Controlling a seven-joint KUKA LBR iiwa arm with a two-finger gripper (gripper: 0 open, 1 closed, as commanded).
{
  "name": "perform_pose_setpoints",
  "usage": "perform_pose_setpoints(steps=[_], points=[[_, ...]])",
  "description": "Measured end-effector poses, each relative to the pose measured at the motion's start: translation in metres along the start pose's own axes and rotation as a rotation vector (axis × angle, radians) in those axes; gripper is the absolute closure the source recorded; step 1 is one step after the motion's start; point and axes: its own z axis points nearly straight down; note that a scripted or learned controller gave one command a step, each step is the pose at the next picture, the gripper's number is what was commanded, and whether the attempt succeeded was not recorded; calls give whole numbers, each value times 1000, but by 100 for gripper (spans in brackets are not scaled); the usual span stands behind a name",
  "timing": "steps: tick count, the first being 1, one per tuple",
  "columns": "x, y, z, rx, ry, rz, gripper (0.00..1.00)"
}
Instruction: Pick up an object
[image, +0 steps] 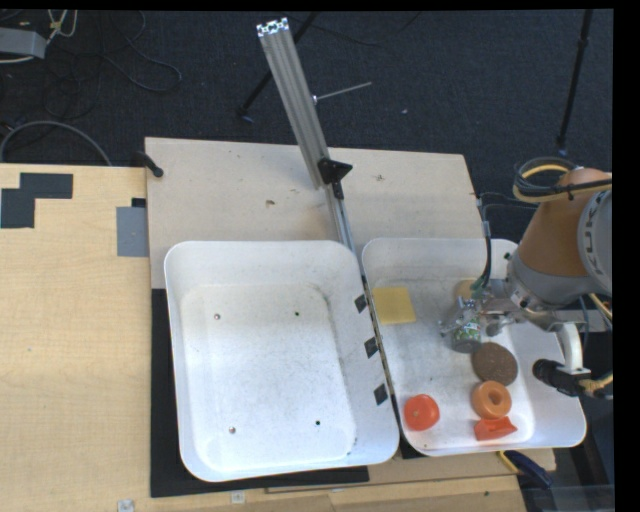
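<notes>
The right bin (430, 260) holds a yellow square sponge (393, 305), a brown round disc (495, 363), an orange ring-shaped piece (491, 399) with a red-orange piece (495, 429) just below it, and a red-orange knob (421, 412) near the bin's front left. My gripper (466, 325) reaches in from the right and sits low over the bin's middle, just left of and above the brown disc. Nothing is plainly between its fingertips.
The left bin (200, 270) lies beside the right one, with black clips (368, 345) along the shared edge. A slanted aluminium bar (300, 110) rises behind the bins. My orange-banded arm (560, 240) covers the right bin's far right edge.
</notes>
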Motion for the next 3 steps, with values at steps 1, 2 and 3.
perform_pose_setpoints(steps=[1,2,3], points=[[-1,1,-14,-5,-1,4,100],[-10,-1,-73,-12,-4,4,100],[-6,-6,-134,-13,-4,-2,100]])
